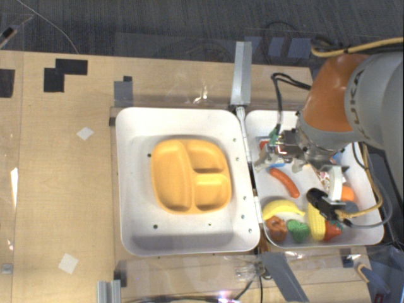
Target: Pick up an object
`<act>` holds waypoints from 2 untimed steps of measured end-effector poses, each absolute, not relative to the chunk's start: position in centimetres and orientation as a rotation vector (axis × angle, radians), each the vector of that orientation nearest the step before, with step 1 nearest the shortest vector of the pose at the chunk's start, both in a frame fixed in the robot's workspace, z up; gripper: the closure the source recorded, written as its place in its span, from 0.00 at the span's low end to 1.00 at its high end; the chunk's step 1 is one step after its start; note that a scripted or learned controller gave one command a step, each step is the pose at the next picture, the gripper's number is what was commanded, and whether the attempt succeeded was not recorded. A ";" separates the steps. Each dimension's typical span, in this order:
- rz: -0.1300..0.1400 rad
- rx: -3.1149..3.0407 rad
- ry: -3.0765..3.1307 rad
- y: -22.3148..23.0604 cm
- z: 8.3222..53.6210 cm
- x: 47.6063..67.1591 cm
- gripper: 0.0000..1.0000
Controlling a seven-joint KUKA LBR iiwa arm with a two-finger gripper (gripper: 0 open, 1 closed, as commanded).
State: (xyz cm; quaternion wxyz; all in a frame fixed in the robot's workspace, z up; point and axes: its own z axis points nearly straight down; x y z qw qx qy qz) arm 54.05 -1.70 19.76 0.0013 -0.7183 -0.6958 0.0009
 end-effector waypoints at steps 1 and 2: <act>-0.002 -2.259 -2.185 -1.8 20.0 54.2 0.00; -0.003 -2.340 -2.094 5.3 18.4 48.7 0.00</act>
